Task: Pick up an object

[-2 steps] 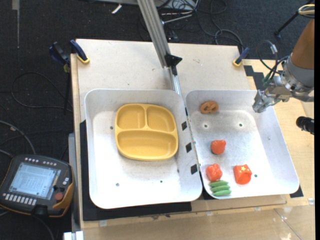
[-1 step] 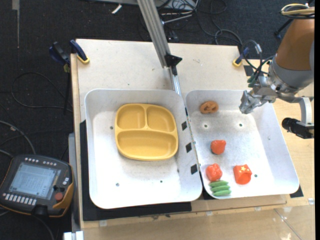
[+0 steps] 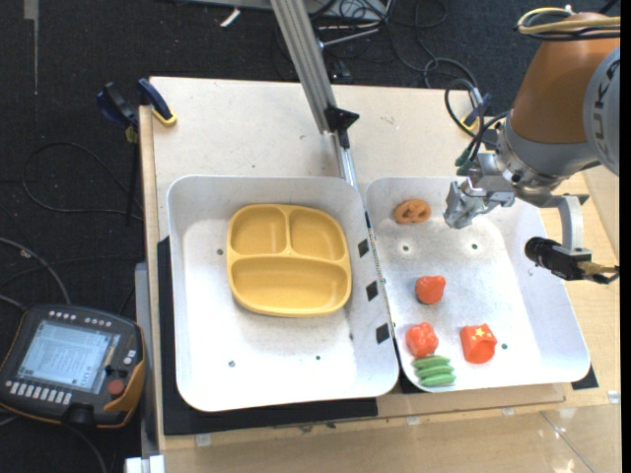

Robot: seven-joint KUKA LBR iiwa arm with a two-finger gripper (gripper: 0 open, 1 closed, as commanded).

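Observation:
In the right bin (image 3: 532, 294) lie a brown pretzel-shaped piece (image 3: 411, 211) at the back left, a small red piece (image 3: 430, 289) in the middle, a red tomato-like piece (image 3: 422, 339), a red strawberry-like piece (image 3: 478, 343) and a green pea pod (image 3: 434, 370) at the front. My gripper (image 3: 460, 211) hangs over the back of the right bin, just right of the brown piece and a little above the floor. Nothing shows between its fingers.
A yellow divided plate (image 3: 289, 259) rests in the left bin (image 3: 197, 363). A metal pole (image 3: 308, 52) slants across the bench from the back. A teach pendant (image 3: 69, 363) lies on the floor at the left. A blue and yellow clamp (image 3: 138, 101) sits at the bench's back left corner.

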